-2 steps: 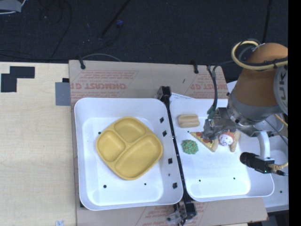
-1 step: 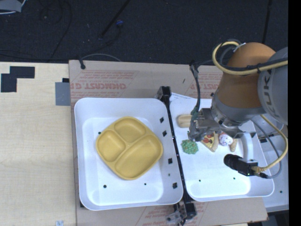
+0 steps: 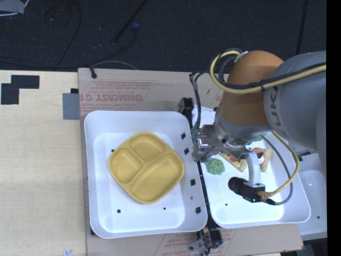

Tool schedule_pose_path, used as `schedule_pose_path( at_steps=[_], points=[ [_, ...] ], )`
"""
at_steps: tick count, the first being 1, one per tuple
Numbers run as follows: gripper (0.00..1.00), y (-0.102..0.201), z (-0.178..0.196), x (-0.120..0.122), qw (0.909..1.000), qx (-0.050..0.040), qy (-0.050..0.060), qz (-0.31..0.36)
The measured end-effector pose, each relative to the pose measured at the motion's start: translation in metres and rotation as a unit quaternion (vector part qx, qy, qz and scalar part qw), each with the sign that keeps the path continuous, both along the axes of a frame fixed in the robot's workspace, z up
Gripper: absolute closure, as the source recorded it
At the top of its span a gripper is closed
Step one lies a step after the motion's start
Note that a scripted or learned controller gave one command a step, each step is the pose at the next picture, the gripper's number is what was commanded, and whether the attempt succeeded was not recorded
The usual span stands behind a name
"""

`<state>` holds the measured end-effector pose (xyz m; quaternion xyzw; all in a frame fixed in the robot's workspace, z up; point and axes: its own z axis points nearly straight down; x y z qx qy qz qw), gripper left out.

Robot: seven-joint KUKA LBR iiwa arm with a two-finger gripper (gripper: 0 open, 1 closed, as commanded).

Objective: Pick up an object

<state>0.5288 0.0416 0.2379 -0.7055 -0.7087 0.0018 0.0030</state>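
Broccoli-like green toy (image 3: 215,166) lies in the right bin (image 3: 277,212) near its left wall, just below-left of our gripper (image 3: 229,152), whose grip state we cannot tell.

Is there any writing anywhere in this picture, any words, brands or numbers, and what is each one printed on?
"CHEMCEST..." or close to it, red print, upside down and partly blurred, on the brown cardboard sheet behind the white bins.
"UK", large dark letters cut off by the frame, on the grey robot arm.
More red print on the cardboard's front edge below the bins: too small to read.
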Motion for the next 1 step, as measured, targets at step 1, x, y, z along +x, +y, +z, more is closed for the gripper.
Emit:
schedule_pose_path(
  at_steps=[1],
  points=[
    [1.00, 0.0503, 0.0009, -0.0029, 1.0000, -0.0002, -0.001, 0.000]
  ],
)
